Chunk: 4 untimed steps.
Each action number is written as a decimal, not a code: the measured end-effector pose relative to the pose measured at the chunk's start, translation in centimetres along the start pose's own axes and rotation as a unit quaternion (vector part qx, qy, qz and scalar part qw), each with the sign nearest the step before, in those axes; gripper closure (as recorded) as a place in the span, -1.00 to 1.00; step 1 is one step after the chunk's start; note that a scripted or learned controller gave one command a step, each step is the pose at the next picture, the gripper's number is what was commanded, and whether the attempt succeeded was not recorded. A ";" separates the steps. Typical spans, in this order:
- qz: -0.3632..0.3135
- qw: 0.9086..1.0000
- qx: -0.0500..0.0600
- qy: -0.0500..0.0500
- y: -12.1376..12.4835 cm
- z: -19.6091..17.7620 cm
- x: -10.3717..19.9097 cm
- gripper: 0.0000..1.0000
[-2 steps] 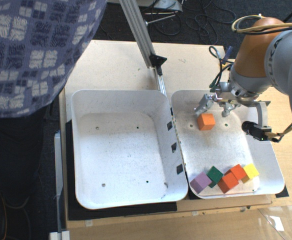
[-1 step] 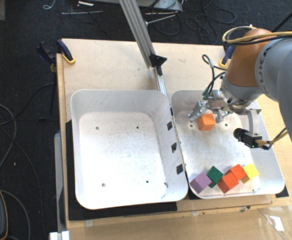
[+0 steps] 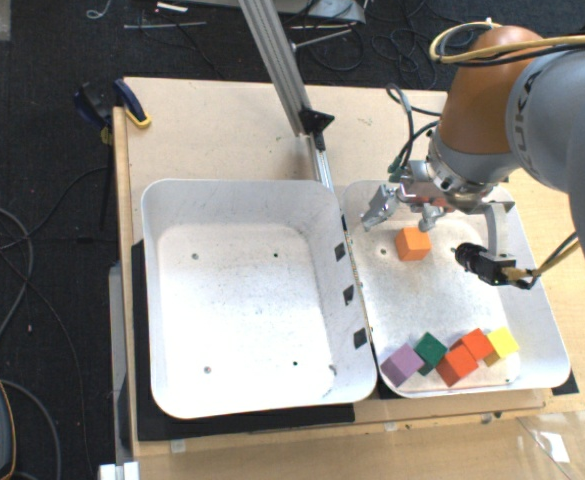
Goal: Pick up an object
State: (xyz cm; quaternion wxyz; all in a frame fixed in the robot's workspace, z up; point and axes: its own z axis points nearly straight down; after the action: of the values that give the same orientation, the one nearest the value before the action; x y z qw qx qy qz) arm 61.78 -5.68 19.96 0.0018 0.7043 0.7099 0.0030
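An orange cube [image 3: 412, 243] lies on the floor of the right bin [image 3: 532, 298], near its far end. My gripper [image 3: 402, 214] hangs just above and slightly behind the cube, its two fingers spread apart with nothing between them. The left finger [image 3: 377, 208] points toward the bins' shared wall, and the right finger [image 3: 428, 217] sits over the cube's far edge. The grey arm with its orange band [image 3: 487, 88] reaches in from the right.
Along the right bin's near edge sit a purple cube [image 3: 403, 364], a green cube [image 3: 431, 349], a red cube [image 3: 458, 364], an orange cube [image 3: 477, 345] and a yellow cube [image 3: 503, 343]. The left bin [image 3: 157, 218] adjoins. A slanted metal pole [image 3: 282, 68] stands behind the bins.
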 end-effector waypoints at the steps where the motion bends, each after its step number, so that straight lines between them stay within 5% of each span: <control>1: 0.003 1.000 0.002 -0.001 0.0 -0.6 -0.3 1.00; 2: 0.004 1.000 -0.001 -0.002 -1.7 -7.2 -0.7 1.00; 3: 0.006 1.000 0.008 -0.001 -2.3 4.1 -4.6 1.00; 4: 0.004 1.000 0.004 -0.001 -2.1 3.6 -4.5 -1.00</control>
State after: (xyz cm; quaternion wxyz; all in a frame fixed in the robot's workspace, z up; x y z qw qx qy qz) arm 59.78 -10.14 16.31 0.0000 0.7074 0.7069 -0.0003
